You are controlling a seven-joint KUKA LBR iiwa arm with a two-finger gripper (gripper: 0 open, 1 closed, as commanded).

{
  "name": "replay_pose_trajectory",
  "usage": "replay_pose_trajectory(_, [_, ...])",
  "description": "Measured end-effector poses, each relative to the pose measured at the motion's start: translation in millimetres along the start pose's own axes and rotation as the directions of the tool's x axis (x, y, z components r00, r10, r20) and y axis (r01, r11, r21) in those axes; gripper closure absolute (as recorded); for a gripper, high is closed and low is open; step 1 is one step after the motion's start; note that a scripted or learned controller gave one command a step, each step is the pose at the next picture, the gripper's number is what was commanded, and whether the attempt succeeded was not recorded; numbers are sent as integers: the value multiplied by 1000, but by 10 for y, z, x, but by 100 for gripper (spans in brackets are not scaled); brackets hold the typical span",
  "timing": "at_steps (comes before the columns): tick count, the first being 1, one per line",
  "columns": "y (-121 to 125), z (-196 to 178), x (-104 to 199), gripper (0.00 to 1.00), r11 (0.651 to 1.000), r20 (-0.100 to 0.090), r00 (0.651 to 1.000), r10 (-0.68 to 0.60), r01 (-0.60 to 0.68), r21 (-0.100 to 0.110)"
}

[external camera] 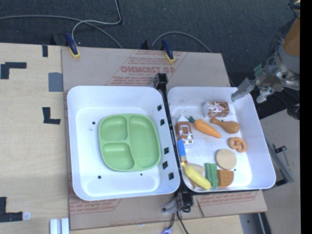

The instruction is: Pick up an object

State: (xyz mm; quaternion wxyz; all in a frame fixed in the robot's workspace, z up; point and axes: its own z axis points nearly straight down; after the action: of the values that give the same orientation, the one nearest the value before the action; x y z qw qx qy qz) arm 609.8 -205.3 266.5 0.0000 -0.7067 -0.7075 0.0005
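The right bin (pixel 261 145) holds several toy foods: a brown-and-white packet (pixel 217 109), a carrot (pixel 206 128), a drumstick (pixel 227 126), a pretzel (pixel 237 144), a round tan biscuit (pixel 225 158), a waffle piece (pixel 225 178), a green piece (pixel 211 173), a yellow banana (pixel 196 176), a blue tube (pixel 181 148) and a small carton (pixel 184 131). My gripper (pixel 251 93) hangs above the bin's upper right corner, up and to the right of the packet. It is open with nothing between its fingers (pixel 241 91).
The left bin (pixel 80 130) carries a green divided plate (pixel 129 142). A black clip ridge (pixel 168 130) runs between the two bins. Cables and blue clamps (pixel 73 48) lie at the far edge of the cardboard sheet.
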Motion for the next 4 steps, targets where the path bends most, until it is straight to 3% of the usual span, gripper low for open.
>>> replay_pose_trajectory(1, [480, 1118, -174, 0, 1000, 0, 1000, -1, 1, 3])
replay_pose_trajectory(2, [618, 1576, -70, 0, 1000, 5, 1000, 0, 0, -19])
replay_pose_trajectory(4, [435, 1616, 21, 0, 1000, 3, 1000, -2, 2, -16])
